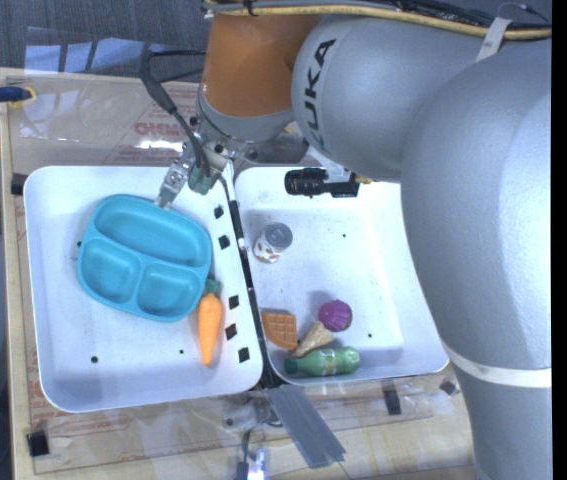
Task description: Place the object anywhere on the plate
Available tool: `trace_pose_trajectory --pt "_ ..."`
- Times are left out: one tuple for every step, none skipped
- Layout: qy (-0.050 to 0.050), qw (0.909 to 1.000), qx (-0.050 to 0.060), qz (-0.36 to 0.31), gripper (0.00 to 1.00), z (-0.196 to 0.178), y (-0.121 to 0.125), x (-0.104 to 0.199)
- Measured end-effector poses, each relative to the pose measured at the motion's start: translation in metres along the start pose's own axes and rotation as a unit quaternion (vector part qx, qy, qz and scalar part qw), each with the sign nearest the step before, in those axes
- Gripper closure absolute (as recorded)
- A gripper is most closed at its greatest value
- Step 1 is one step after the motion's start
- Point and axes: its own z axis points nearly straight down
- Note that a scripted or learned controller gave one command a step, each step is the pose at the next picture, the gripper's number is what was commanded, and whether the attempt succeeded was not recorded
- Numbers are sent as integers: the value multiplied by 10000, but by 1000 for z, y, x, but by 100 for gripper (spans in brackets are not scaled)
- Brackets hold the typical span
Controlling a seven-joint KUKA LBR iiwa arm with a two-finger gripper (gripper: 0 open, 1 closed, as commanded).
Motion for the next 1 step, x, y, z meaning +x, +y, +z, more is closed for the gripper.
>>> trace_pose_trajectory --pt "2 10000 3 -90 100 -9 26 43"
